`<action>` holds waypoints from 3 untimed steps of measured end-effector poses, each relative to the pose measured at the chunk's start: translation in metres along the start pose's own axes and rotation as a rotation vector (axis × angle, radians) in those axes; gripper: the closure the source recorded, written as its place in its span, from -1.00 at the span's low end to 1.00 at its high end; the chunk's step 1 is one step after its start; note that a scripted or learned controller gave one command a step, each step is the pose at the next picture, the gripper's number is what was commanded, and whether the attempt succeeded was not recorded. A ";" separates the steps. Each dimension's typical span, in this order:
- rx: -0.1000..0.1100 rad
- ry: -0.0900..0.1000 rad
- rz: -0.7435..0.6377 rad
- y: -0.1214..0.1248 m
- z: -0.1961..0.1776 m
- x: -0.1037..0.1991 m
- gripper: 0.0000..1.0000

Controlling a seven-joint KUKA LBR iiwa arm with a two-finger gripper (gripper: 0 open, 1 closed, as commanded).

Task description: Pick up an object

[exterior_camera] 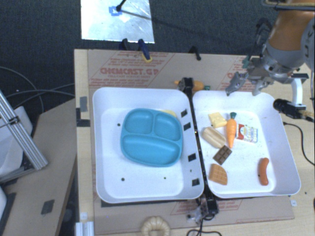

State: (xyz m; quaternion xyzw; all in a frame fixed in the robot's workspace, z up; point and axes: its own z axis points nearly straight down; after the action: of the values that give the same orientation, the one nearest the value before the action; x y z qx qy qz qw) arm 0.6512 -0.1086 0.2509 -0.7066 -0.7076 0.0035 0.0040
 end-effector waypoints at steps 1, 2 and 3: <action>-0.012 -0.001 -0.002 0.002 -0.008 0.000 -1.00; -0.010 -0.001 -0.001 -0.004 0.046 0.008 -1.00; -0.011 -0.001 0.000 -0.001 0.087 0.005 -1.00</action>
State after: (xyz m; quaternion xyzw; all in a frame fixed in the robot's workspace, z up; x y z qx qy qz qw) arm 0.6493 -0.1036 0.1638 -0.7066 -0.7076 0.0000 -0.0005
